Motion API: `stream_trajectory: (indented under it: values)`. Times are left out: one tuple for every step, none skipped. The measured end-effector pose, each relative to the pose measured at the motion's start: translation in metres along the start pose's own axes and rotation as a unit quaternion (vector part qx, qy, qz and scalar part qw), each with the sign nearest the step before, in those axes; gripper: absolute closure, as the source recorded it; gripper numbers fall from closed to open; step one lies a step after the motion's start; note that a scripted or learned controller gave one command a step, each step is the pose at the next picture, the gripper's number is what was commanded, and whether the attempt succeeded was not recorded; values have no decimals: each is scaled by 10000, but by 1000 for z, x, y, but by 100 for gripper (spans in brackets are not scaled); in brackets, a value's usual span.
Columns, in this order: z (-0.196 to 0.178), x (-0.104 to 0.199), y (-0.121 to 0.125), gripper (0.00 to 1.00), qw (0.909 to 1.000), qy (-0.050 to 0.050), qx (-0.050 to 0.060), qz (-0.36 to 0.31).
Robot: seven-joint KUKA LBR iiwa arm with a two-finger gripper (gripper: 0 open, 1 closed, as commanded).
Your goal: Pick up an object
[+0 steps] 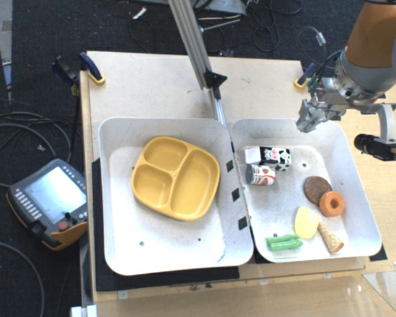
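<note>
Objects for picking are lying in the right-hand bin (354,170), which is sitting on the surface (158,84) touching the left-hand bin (113,177) at 9 o'clock. The left bin is carrying one large yellow divided plate (178,178).

The arm (376,38) is reaching in from 2 o'clock, and its pincer (310,119) is hanging over the right bin's rim at about 12 o'clock. Whether it is released or clenched I cannot tell.

In the right bin, a cow-patterned carton (270,156) and a small can (261,175) are lying close together at 10 o'clock, possibly touching. A brown cookie (316,189) and an orange doughnut (331,204) are overlapping near the centre. A yellow slice (306,223), a cone (330,236) and a green pod (284,243) are lying close together at 6 o'clock.

Several things are looking risky. Coming straight down from here, the pincer is likely striking the bin's sloped wall rather than any object. Going for the carton, it is probably nudging the can as well, since the two are so close. The cookie, slice and pod are lying flat, so a closing grip is likely sliding over them and coming up with nothing. The can is lying on its side and is likely rolling away.
</note>
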State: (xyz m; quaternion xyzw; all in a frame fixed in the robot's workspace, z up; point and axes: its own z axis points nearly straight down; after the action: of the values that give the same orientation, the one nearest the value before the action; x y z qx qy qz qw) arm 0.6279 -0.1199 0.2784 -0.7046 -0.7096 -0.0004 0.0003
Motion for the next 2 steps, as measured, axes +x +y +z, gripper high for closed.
stream_trajectory:
  values:
    - [0, 59, 6, 100, 10000, 5, 3, -7]
    - [18, 105, 2, 100, 10000, -7, 4, 25]
